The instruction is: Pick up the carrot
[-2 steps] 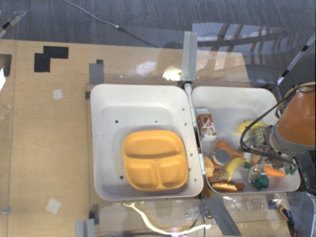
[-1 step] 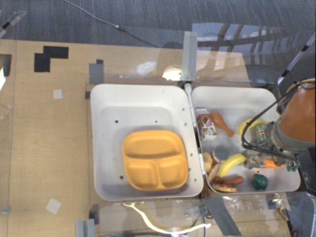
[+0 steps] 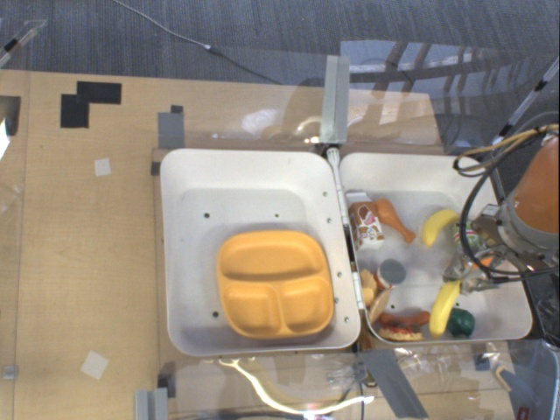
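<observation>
1 fixed camera looks down at a slant from above the bench (image 3: 79, 261), far enough to take in 2 white bins: left bin (image 3: 184, 252) centre, right bin (image 3: 516, 322) toward 3 o'clock.

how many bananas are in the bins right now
2. One curved yellow plastic banana lies near the middle of the right white bin, right of the orange carrot. The other yellow banana lies near the front edge, beside a green round item. The arm may hide more.

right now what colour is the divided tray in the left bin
Yellow-orange, plain with no pattern; the divided tray shows clearly in the camera view.
</observation>
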`<state>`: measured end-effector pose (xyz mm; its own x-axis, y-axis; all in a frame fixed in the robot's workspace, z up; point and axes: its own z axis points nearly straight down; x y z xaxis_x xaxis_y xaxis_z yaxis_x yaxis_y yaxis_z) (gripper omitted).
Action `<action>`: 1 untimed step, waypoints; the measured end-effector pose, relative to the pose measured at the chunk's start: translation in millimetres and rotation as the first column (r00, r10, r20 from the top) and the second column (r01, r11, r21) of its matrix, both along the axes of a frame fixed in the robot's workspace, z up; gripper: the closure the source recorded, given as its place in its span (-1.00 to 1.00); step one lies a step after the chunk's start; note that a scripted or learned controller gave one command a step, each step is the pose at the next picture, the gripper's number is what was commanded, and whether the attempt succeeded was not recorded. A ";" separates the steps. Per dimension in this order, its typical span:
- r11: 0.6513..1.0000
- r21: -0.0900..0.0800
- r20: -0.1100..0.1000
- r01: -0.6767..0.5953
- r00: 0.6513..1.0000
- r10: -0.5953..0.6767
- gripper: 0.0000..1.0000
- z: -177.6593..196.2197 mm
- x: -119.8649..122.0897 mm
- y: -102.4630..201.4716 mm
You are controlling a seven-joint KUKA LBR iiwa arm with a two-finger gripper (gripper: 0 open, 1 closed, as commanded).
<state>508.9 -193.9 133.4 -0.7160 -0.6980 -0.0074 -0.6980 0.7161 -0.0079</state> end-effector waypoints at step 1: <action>0.953 -0.008 0.004 -0.301 0.954 0.301 1.00 -43.5 -7.5 -2.9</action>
<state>501.4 -196.8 89.9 -0.4723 -0.8814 -0.0045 -0.8813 0.4724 -0.0164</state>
